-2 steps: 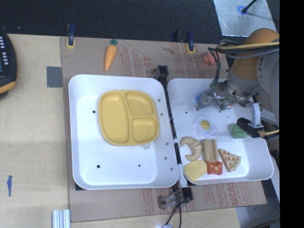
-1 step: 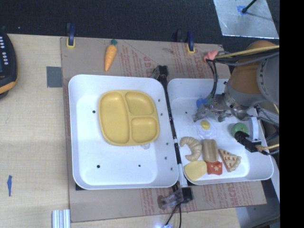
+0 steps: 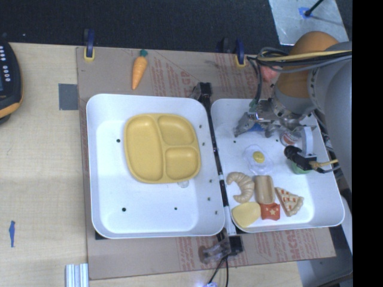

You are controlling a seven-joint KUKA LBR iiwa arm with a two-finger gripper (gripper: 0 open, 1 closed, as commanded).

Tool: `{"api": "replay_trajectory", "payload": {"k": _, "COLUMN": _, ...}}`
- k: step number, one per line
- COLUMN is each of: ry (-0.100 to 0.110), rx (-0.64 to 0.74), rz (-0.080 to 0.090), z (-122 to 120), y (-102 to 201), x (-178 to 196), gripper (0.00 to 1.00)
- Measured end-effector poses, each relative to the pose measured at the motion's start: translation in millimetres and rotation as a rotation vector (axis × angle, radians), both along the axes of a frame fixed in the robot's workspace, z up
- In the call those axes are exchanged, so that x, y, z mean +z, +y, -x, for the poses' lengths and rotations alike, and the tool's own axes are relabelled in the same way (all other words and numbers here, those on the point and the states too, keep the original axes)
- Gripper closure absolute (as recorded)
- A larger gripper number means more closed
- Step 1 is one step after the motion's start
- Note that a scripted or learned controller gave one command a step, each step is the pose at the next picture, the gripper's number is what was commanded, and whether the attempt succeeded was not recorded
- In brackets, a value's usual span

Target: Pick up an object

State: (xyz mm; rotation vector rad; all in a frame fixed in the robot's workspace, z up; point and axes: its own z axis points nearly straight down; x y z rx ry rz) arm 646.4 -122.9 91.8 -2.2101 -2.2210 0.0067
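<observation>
One gripper [image 3: 258,124] hangs low over the right bin [image 3: 230,154], just behind the toy fried egg [image 3: 258,156]. From this slanted overhead view I cannot tell whether it is open or closed, and nothing can be seen caught in it. The egg lies alone on bare bin floor, so it is probably the easiest object to pick up and the likeliest target, though the gripper would have to come forward to stand over it.

In front of the egg the other toy foods are packed together: a croissant [image 3: 242,185] touches a bread roll [image 3: 264,188], a pizza slice [image 3: 291,202] lies just beside the roll, and a red piece [image 3: 271,211] and a pale yellow wedge [image 3: 244,215] sit along the front wall. Crowded like that, they would be harder to take singly.

Well to the view's left of the egg, the left bin [image 3: 108,196] holds a yellow divided plate [image 3: 161,147]. Far behind and left of the egg, a toy carrot [image 3: 139,69] rests on the tabletop [image 3: 42,178], outside both bins.
</observation>
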Motion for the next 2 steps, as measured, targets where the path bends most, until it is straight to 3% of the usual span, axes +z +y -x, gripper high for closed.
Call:
{"api": "replay_trajectory", "payload": {"k": 1, "ry": 0.003, "rx": -0.002, "rz": 0.001, "z": 91.6, "y": 9.0, "x": -0.7, "gripper": 0.0}}
{"api": "replay_trajectory", "payload": {"k": 2, "ry": -0.012, "rx": 0.001, "rz": 0.004, "z": 34.1, "y": -11.5, "x": 1.0, "gripper": 0.0}}
